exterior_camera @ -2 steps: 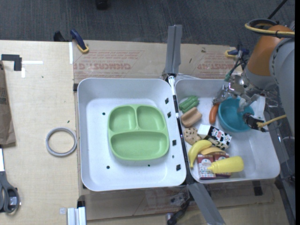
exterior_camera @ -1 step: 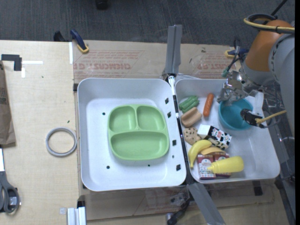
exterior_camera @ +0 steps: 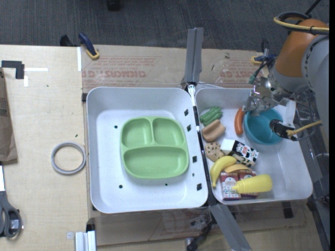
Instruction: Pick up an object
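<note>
Two white bins are seen on the table (exterior_camera: 42,114): the left bin (exterior_camera: 99,156) holds one green divided plate (exterior_camera: 154,147); the right bin (exterior_camera: 293,184) holds one teal bowl (exterior_camera: 261,128), banana (exterior_camera: 222,166), yellow bottle (exterior_camera: 254,183), hot dog (exterior_camera: 213,130), orange sausage (exterior_camera: 239,121). The claw (exterior_camera: 257,101) is placed just above the bowl's far rim; its opening cannot be told, nothing seen held.
</note>
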{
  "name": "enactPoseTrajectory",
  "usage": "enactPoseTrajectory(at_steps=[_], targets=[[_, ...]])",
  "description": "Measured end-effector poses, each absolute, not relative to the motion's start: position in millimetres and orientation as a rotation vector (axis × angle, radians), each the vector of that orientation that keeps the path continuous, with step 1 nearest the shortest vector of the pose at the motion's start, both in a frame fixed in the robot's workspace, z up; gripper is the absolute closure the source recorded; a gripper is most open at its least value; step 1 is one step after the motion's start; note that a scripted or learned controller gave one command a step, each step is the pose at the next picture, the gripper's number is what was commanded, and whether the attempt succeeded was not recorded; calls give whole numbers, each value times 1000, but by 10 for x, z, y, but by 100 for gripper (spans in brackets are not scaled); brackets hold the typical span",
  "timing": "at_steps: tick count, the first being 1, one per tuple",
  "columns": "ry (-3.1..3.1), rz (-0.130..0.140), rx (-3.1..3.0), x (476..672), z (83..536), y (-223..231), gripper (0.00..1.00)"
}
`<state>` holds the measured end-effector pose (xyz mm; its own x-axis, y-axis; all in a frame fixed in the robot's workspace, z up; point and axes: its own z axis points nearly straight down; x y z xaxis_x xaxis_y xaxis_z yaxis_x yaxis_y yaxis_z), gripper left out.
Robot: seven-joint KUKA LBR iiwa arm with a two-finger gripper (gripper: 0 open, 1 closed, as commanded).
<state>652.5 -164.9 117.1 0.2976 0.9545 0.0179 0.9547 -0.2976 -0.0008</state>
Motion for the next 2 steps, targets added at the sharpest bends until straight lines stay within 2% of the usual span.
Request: enactPoseTrajectory(at_steps=[1,2], targets=[[-1854,-19,-2524,6519,1164,-1666,0],[-1807,2,-2569,6490,921,-1708,0]])
